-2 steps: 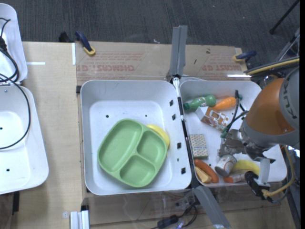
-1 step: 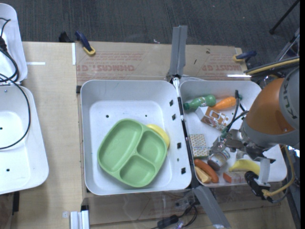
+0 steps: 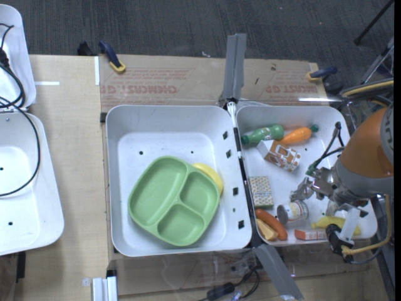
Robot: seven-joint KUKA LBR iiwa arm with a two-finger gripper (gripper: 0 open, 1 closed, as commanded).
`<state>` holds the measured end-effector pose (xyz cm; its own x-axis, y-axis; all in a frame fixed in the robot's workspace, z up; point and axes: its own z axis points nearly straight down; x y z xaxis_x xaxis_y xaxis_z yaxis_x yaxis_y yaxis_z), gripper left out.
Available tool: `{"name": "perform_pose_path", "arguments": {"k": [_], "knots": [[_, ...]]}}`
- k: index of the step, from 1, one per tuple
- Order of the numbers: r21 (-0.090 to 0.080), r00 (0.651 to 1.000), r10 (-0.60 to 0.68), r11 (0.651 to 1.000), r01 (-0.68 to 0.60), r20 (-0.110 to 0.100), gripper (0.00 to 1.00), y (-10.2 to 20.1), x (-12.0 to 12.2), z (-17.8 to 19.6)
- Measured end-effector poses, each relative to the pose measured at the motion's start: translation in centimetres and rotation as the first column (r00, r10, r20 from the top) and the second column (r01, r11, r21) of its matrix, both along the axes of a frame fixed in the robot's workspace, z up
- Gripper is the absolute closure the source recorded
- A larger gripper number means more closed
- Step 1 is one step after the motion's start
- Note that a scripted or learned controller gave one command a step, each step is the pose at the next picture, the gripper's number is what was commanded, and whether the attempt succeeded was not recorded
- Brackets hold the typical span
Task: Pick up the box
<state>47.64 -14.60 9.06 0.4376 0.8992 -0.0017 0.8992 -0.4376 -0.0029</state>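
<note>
Camera view puts the tool (image 3: pixel 308 190) low in the right bin (image 3: pixel 326 113) – we cannot tell how far it is open. We see the box (image 3: pixel 283 156) apart from it, lying tilted just below the carrot (image 3: pixel 294 135).

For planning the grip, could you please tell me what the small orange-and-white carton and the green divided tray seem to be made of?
The small orange-and-white carton looks like printed cardboard: flat faces, sharp folded edges, matte print. The green divided tray looks like moulded plastic: one even colour, rounded rims, soft sheen. Neither is certain from above.
</note>
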Motion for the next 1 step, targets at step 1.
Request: {"name": "perform_pose_path", "arguments": {"k": [1], "knots": [[0.001, 0.999, 0.040, 0.999, -0.040, 0.000, 0.00, 2.84, 0.03, 0.02]]}}
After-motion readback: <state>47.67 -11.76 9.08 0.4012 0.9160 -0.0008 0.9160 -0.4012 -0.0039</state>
